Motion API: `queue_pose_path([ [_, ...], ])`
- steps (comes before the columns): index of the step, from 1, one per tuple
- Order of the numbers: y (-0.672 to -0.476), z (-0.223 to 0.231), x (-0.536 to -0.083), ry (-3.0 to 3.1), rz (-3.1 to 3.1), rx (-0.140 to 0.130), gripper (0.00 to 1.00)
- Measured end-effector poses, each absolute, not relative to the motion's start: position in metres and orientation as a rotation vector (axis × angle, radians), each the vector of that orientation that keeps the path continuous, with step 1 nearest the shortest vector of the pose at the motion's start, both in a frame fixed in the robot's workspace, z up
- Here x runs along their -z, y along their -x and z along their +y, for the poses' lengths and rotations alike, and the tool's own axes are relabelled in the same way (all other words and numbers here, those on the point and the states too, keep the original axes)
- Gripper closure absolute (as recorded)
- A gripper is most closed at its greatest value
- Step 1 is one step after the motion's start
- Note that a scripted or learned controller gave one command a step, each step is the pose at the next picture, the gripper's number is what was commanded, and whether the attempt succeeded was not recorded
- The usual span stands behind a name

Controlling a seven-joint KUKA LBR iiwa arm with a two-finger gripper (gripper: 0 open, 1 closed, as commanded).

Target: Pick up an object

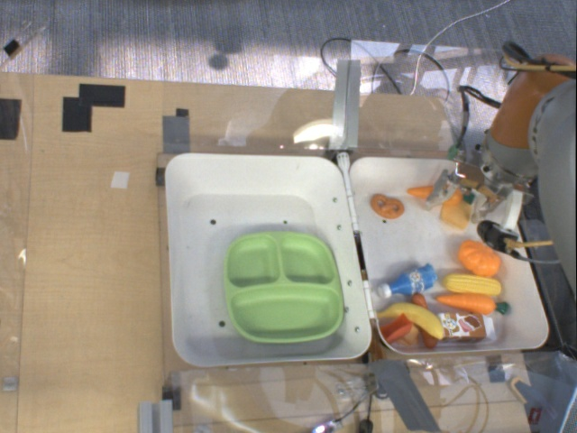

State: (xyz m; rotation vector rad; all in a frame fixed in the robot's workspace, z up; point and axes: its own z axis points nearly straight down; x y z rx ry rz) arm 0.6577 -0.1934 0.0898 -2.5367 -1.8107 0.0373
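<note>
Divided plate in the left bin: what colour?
Light green plate, seen in the camera view.

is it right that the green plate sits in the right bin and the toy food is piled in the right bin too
Not quite. The camera view shows the green plate in the left bin, not the right one. The toy food is indeed piled in the right bin.

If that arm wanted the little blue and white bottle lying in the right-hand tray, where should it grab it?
Probably across the middle of the blue and white plastic bottle, coming straight down from above. It lies on its side, pointing left to right, so its long sides face up and down the picture with some bare white bin floor above it. The yellow plastic banana crowds its lower side.
</note>
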Motion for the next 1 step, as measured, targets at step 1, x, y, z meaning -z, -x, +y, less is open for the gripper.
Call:
queue_pose_path([
  [1,-0.6645,-0.1999,-0.0870,2.292,-2.133,-0.025,0.00],
])
